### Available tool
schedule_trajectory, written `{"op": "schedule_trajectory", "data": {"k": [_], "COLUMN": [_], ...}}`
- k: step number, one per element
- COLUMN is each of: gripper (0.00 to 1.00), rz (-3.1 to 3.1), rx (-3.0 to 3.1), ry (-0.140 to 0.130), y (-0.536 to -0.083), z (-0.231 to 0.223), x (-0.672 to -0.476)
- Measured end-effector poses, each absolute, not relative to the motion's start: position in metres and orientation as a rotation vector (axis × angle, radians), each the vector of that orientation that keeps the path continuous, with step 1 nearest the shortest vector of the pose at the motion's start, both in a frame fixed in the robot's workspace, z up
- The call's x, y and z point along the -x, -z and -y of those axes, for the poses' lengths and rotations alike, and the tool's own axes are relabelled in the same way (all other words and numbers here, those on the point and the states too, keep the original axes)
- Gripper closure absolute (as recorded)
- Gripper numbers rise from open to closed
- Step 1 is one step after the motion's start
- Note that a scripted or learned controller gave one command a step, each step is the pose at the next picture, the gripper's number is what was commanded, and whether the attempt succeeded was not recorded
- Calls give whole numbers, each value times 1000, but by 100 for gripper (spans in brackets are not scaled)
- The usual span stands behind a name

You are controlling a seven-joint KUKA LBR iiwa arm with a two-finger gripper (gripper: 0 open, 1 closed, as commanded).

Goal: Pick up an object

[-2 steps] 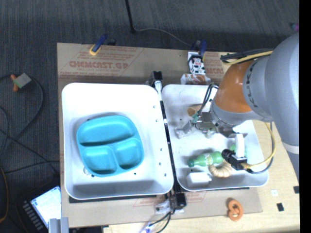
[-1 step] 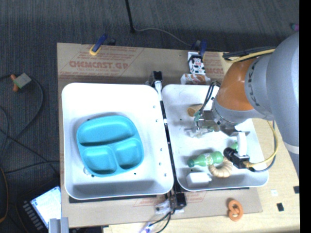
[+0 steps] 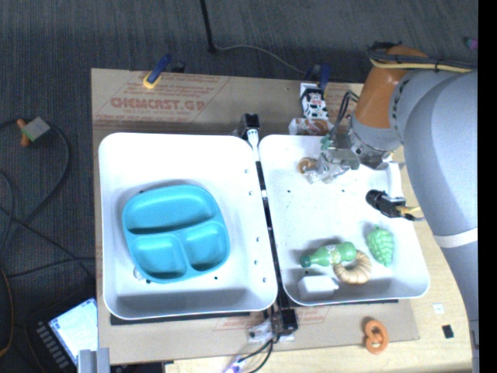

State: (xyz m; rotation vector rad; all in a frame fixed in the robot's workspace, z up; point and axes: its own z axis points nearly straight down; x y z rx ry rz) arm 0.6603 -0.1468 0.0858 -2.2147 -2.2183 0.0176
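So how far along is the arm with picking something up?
Nothing looks lifted yet. The gripper sits low at the right bin's far end, beside a small brown item. The green bottle, pretzel and green bumpy piece lie untouched. Grasping and lifting remain.

Arm [image 3: 443, 154]: cut off by the right edge; its bulk covers the right bin's [image 3: 349, 208] far right corner.
Gripper [image 3: 326, 169]: fingertips too small and blurred to read.
Small brown object [image 3: 307, 164] beside gripper: too small to identify.
White item [image 3: 318, 284] under green bottle [image 3: 330, 255]: shape unclear.
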Motion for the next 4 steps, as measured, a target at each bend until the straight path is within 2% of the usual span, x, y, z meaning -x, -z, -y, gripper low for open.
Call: {"op": "schedule_trajectory", "data": {"k": [1, 2, 3, 4], "gripper": [100, 100, 100, 100], "rz": [2224, 2222, 2222, 2221], "rx": [2219, 2220, 2219, 2219], "ry": [1, -3, -2, -4], "y": [-185, -205, -224, -202], "z": [52, 16, -20, -62], "x": [-594, -528, -483, -483]}}
